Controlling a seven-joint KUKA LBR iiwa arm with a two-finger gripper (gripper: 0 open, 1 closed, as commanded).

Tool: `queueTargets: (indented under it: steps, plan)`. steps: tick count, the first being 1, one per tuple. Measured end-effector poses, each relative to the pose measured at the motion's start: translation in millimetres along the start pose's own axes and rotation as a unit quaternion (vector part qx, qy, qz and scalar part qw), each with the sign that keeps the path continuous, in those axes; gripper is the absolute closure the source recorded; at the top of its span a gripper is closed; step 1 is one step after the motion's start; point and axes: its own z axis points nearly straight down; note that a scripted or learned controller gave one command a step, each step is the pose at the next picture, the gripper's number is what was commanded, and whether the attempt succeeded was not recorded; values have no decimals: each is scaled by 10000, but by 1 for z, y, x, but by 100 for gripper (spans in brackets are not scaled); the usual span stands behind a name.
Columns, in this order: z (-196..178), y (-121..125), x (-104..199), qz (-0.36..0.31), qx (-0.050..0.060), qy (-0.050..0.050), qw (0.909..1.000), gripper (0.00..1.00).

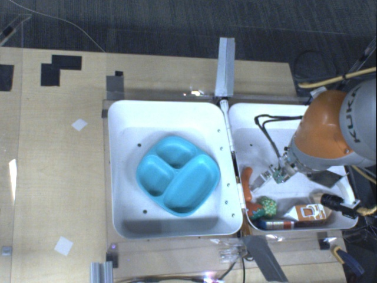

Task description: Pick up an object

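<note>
Nearest the camera, along the right bin's [235, 118] front edge, lie a marker [275, 223], a green knobbly ball [268, 206], an orange piece [247, 184] and a brown-labelled bottle [311, 213]. Just above them the pincer [277, 174] hangs over the bin floor; its opening cannot be told. Left bin [118, 158] holds a blue divided tray [178, 174].

Right bin's [259, 115] near edge crowded
</note>
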Motion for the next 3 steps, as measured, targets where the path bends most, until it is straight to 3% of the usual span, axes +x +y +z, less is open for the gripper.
queueTargets:
  steps: [1,2,3]
  plan:
    - [3,52,-45,-111,-2,5,9999,0]
    - [0,-14,7,-432,-11,0,9991,0]
    - [2,3,-58,-433,-6,-8,9991,0]
